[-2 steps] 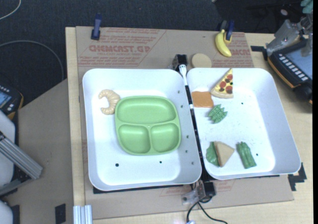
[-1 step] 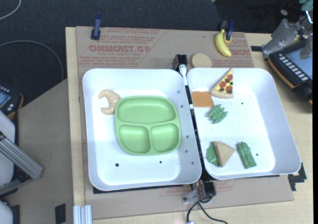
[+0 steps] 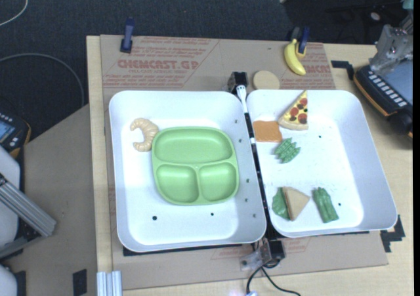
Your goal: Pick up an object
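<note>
bins [image 3: 341,176]: glossy white plastic | tray [image 3: 195,165]: matt green plastic

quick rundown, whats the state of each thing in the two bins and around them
green divided plate: flat in left bin, compartments bare
croissant: in left bin, beside the plate's upper left corner
pizza slice: flat, top of right bin
orange square: against right bin's left wall
leafy green: lying below the orange square
sandwich wedge: lying near right bin's front
green stalk: right of the sandwich, apart
banana: outside the bins, on the board

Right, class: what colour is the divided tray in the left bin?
Light green. The divided tray shows plainly in the camera view, beside a tan croissant.
</note>
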`<state>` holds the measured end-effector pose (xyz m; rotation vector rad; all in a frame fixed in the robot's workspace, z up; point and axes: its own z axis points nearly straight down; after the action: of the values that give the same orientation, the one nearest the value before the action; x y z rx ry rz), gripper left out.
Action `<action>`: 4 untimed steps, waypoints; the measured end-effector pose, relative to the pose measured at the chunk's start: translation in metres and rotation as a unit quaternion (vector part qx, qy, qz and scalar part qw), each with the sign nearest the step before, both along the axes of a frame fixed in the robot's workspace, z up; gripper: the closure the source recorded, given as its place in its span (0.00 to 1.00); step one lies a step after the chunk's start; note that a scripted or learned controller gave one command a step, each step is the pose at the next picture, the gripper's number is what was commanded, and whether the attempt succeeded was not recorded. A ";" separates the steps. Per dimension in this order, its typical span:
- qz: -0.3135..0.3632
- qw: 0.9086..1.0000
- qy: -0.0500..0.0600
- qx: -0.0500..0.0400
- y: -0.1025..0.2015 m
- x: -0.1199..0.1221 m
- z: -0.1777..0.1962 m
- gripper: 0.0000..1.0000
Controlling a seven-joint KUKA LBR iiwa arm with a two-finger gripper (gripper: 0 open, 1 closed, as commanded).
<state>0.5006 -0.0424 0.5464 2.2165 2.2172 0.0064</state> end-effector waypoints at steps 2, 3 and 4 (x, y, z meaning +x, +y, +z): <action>-0.001 1.000 0.005 0.001 -0.010 -0.021 -0.245 1.00; -0.001 1.000 0.002 0.000 -0.011 -0.021 -0.233 1.00; 0.001 1.000 0.004 0.001 0.031 -0.021 -0.233 1.00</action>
<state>0.4796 -0.0110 0.3137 2.2197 2.2231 0.0004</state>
